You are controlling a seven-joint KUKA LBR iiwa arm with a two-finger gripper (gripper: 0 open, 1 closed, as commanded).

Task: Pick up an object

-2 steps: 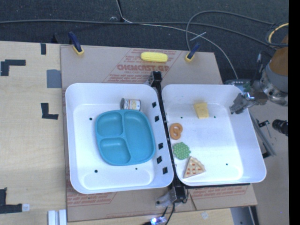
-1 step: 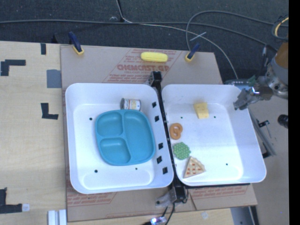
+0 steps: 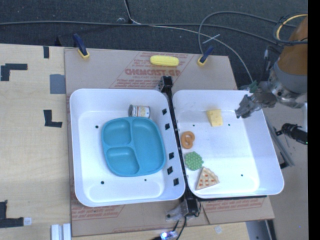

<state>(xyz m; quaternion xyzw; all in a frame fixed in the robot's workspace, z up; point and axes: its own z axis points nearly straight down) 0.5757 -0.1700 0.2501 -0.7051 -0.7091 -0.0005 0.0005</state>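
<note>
The gripper point(image 3: 245, 110) is hanging over the three o'clock rim of the right bin point(image 3: 260, 149), its dark tips pointing toward nine o'clock, and from here I cannot tell how it is set or whether it is touching anything. Inside that bin a pale yellow cheese cube point(image 3: 215, 117) is lying just at nine o'clock of the gripper, while a brown pretzel point(image 3: 187, 139), a green bumpy ball point(image 3: 193, 160) and a pizza slice point(image 3: 206, 178) are sitting in a row along the bin's nine o'clock side. The left bin point(image 3: 85, 134) is holding a blue divided plate point(image 3: 133, 147) with a small can point(image 3: 139, 111) lying at its twelve o'clock.
</note>
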